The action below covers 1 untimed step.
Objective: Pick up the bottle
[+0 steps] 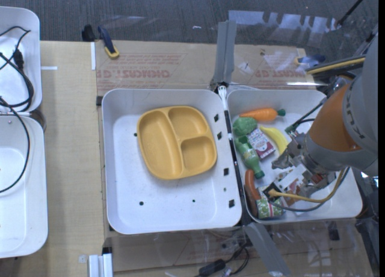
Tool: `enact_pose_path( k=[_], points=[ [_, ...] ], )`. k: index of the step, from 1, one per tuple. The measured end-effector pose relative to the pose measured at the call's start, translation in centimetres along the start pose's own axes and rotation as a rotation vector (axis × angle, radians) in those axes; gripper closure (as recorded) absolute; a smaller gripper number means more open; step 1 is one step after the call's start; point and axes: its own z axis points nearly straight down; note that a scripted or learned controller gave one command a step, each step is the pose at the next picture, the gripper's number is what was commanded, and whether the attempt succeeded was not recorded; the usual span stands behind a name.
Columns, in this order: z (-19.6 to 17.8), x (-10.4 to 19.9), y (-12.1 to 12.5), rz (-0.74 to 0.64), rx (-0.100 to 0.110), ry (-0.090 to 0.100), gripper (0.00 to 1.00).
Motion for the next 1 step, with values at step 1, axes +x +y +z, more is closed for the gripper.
enact_pose_path(
  k=[1],
  points=[
    [-7.05, -0.68, -0.35, 0.278, 0.009, -0.017, 0.00]
  ],
)
